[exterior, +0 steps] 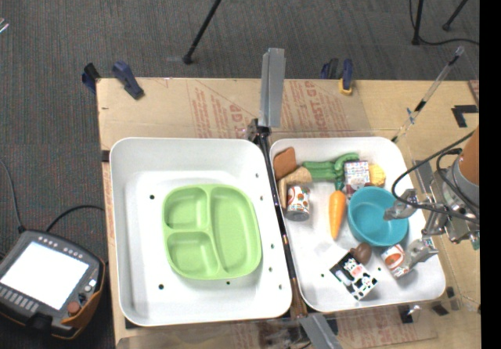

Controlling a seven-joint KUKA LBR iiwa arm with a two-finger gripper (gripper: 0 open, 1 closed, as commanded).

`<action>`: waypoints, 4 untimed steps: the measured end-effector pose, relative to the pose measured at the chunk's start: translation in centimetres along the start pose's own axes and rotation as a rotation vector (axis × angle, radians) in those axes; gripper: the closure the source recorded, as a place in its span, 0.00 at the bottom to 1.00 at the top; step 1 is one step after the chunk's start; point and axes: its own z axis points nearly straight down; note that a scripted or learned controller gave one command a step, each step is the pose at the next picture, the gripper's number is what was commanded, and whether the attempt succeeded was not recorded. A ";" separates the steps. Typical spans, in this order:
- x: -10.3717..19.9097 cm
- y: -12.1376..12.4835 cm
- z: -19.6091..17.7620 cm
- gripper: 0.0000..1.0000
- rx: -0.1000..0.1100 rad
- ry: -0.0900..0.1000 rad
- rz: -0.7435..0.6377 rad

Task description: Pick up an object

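Hovering at right bin's [309, 293] 3 o'clock edge, nothing lifted.
Gripper [415, 234] fingers apart, empty, beside bowl [376, 216]; grasp and lift remain.

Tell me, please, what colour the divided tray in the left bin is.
Light green: the divided tray shows best in the camera view, lying in the left bin.

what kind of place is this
Likely a robotics lab: a cardboard-topped bench held by clamps, tripod legs on grey carpet, and a teach pendant on the floor.
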 end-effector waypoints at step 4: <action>-8.1 1.3 10.6 0.00 0.006 -0.023 0.016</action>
